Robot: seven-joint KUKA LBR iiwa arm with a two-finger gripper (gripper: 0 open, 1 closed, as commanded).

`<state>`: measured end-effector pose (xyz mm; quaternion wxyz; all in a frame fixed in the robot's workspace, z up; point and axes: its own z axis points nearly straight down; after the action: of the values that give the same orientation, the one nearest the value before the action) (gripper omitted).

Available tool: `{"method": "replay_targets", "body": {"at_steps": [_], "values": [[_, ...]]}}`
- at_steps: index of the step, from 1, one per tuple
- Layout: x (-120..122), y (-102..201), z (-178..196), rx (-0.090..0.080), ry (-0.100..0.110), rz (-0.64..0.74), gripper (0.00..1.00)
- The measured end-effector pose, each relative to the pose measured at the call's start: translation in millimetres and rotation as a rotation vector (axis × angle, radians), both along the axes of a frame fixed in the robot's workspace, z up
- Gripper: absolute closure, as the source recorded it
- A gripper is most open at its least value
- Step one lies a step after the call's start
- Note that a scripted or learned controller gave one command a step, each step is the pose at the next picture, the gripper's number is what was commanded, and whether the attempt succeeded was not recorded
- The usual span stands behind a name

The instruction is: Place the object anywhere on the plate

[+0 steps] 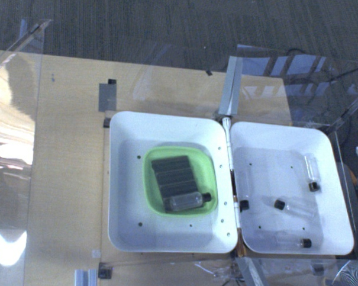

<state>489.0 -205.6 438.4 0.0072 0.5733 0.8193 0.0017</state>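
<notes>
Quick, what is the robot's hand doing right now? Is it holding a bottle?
Hand: cannot be told from this picture. One clear bottle lies on the green plate, with nothing gripping it.

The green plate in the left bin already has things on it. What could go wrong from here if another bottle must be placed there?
1. The green plate already carries a dark ridged block and a clear bottle, so little bare surface is left; a new object may land on them and roll off.
2. The three clear bottles in the right bin are transparent against white, so a grasp could miss.
3. They lie on their sides and might roll when touched.
</notes>
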Motion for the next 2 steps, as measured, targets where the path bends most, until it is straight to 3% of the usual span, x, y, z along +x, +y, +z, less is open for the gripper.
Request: {"method": "replay_targets", "body": {"at_steps": [1, 2], "values": [[-0.1, -0.1, -108.6, 0.002, 0.006, 0.0, 0.0], [-0.1, -0.2, -108.5, 0.002, 0.006, 0.0, 0.0]]}}
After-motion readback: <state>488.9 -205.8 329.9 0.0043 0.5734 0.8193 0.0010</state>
